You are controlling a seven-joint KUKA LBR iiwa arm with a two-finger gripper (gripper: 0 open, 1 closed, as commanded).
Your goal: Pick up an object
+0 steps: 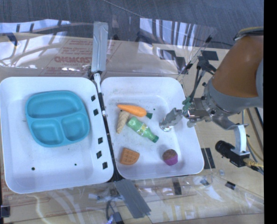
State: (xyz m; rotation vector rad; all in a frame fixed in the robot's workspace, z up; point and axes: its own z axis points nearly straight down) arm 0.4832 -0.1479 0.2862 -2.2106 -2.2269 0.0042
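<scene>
**Gripper over right bin, nothing seen held**

Camera view: Two shallow white plastic bins sit side by side on the bench. The left white bin (17,171) carries a blue three-compartment plastic tray (58,117), lying toward its 11 o'clock quarter. The right white bin (148,90) carries five toy food items. An orange plastic carrot (132,110) lies just above bin centre, its dark green tip pointing toward 3 o'clock. A pale beige cone-shaped piece (122,122) lies at the carrot's 7 o'clock, close beside it. A green plastic bottle with a printed label (141,129) lies tilted at bin centre, neck aimed toward 4 o'clock. A brown waffle-textured square piece (128,156) rests at the bin's 7 o'clock. A small cupcake with brown top and magenta wrapper (170,157) rests at the bin's 5 o'clock, well apart from the bottle.

The grey arm with orange band (241,69) enters from 3 o'clock. Its metallic two-finger gripper (168,122) hangs over the right bin's 3 o'clock side, near the bottle's neck but apart from it. Whether the fingers are spread or pressed together cannot be told; no item shows between them.
</scene>
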